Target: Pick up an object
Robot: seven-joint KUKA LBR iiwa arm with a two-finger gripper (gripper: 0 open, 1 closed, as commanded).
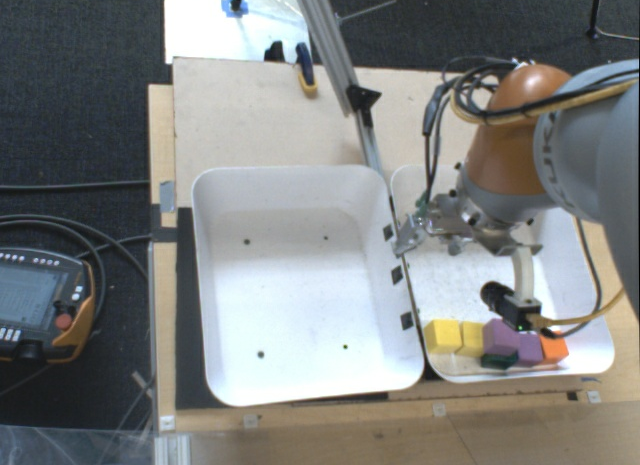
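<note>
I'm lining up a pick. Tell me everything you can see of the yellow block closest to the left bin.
The yellow block is a small, cube-like piece in plain matte yellow, with no markings that can be made out. It sits flat on the floor of the right bin, near the bin's lower-left corner in the camera view, at the left end of a row of coloured blocks. A second yellow block stands right beside it and seems to touch it. Nothing lies on top of it.
</note>
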